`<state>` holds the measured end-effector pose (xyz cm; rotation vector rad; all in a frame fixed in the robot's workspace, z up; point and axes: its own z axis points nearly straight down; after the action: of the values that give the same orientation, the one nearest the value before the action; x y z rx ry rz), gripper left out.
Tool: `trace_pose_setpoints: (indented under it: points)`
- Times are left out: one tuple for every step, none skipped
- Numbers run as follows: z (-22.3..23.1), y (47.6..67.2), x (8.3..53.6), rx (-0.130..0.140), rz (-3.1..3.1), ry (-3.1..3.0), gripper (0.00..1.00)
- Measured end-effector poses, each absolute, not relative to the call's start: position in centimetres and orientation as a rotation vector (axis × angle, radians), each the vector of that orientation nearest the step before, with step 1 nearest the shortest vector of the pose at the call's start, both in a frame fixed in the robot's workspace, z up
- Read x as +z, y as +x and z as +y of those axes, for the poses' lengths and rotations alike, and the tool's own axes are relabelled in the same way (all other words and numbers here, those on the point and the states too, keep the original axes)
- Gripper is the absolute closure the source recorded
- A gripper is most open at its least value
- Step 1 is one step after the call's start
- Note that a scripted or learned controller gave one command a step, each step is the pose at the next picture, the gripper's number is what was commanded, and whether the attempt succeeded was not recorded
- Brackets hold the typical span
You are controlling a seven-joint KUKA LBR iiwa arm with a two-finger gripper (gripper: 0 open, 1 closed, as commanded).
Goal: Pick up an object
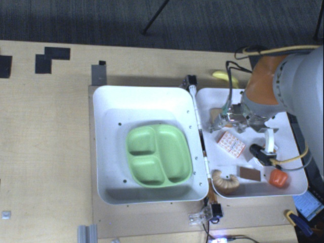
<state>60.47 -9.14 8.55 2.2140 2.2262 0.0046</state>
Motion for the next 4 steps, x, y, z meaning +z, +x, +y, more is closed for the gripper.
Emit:
trace_pose_setpoints:
  points:
    - [-9.1, 60.7, 9.8, 0.011, 2.225, 2.208, 1.00]
    - [-17.8, 67.0, 15.8, 0.004, 2.221, 2.213, 1.00]
    - [-17.7, 67.0, 15.7, 0.003, 2.224, 2.213, 0.00]
    - [-11.7, 60.4, 8.5, 0.004, 2.224, 2.216, 0.00]
